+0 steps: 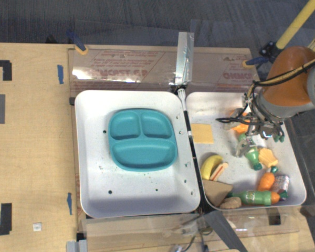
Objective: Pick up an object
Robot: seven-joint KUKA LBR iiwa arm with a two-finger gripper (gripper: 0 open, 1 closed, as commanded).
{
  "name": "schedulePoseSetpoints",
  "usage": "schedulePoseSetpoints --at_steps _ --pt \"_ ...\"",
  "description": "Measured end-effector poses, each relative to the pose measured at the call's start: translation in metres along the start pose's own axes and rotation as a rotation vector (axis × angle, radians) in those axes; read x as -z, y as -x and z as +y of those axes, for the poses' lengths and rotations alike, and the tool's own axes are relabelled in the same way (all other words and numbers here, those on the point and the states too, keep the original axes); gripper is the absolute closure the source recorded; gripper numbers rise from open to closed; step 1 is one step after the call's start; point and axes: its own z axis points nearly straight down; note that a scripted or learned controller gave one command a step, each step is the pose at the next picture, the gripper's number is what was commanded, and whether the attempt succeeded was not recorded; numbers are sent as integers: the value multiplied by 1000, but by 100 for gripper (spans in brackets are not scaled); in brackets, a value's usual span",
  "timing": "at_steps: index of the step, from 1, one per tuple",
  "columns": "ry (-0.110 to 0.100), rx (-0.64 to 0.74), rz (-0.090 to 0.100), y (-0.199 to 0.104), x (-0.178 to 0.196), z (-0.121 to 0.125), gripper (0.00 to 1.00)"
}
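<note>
While reaching in from the right over the right shallow white bin [291,156], hangs wrist-down, grey two-finger gripper [250,139] just above small green toy bottle [252,157]; finger state impossible to tell.

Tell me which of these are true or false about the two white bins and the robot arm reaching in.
1. The teal divided plate lies in the left bin. True.
2. The toys are piled in the left bin. False: they are in the right bin.
3. The gripper is over the right bin. True.
4. The banana lies on the teal plate. False: it is in the right bin, near the divider.
5. The yellow square lies in the right bin. True.
</note>
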Motion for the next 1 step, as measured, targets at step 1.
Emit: schedulePoseSetpoints --at_steps 1 --pt "-3 1 -16 5 15 1 100"
